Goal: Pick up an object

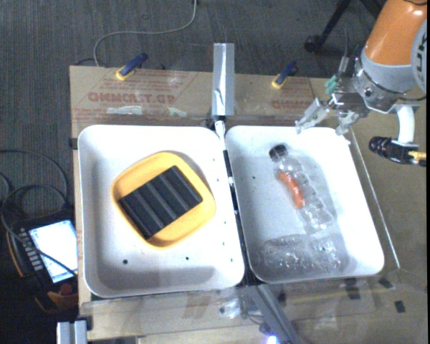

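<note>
The counter (129, 92) carries two white bins side by side. The left bin (100, 264) holds a yellow tray with a black ribbed insert (163, 198), lying roughly at the bin's centre, its long axis slanted from the near-left towards the far-right.

The right bin (365, 221) holds two clear items. A clear plastic bottle (301, 185) with a black cap and an orange band on its label lies with its cap towards the far edge and its body running towards the near-right corner. A crumpled clear plastic piece (301, 255) lies along the near edge of that bin, just beside the bottle's base.

My fingers (326, 117) stand above the far-right corner of the right bin, spread apart and holding nothing. Judged from this position, the bottle is the nearest candidate: its cap lies just inward of my fingers, towards the bin's centre, and its long axis runs away from me towards the near edge. I judge a grasp across that axis, near the neck, to be the sound choice.
</note>
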Available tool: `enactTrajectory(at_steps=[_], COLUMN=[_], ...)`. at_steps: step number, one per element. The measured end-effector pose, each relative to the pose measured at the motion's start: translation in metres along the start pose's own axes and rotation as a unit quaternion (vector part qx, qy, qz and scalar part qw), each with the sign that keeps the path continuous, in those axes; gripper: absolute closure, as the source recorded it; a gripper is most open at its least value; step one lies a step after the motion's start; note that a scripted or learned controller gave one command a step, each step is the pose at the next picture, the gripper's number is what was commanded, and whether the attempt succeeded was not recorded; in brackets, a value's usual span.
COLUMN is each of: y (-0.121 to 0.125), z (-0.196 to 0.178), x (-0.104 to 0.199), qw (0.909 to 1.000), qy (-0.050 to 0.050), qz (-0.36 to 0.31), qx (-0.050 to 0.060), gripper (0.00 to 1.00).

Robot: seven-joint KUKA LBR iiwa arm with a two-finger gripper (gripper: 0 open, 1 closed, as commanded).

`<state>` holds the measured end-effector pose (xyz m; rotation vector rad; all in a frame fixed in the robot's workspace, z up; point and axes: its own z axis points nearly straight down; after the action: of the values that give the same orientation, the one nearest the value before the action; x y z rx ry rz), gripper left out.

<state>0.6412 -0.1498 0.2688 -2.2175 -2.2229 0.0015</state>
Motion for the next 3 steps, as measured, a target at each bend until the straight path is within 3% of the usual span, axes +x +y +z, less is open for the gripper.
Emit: enactTrajectory(at_steps=[1,2,3], y=[-0.016,-0.026,-0.01], z=[0.111,0.169,0.172], x=[0.021,0.002,0.005], qw=[0.9981,0.9969,0.9952], qy=[0.0,-0.001,-0.003], qz=[-0.062,-0.078,-0.097], qx=[0.0,-0.006,-0.001], gripper=[0.0,0.0,0.0])
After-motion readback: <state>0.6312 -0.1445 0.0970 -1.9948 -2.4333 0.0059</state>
